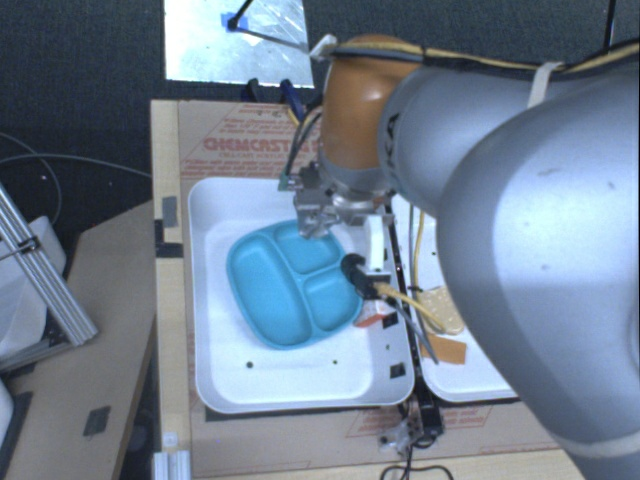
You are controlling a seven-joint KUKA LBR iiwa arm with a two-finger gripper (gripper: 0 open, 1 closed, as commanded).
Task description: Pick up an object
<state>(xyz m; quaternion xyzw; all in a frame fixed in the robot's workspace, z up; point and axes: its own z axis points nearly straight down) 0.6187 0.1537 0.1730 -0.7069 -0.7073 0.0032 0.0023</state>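
Camera view: we see the gripper (316, 220) low over the left bin (225, 368), at the far rim of the blue tray (290, 288). We cannot tell whether it is wide or narrow, nor whether it touches the rim. The tray lies flat in the middle of that bin, and nearly all of it spreads from the gripper toward the near-left. We judge its long axis to run from far-left to near-right, though the slant leaves that unsure. We think the rim under the gripper is the likeliest hold. A tan piece (441, 313) lies in the right bin (470, 378), beside the arm (520, 218).
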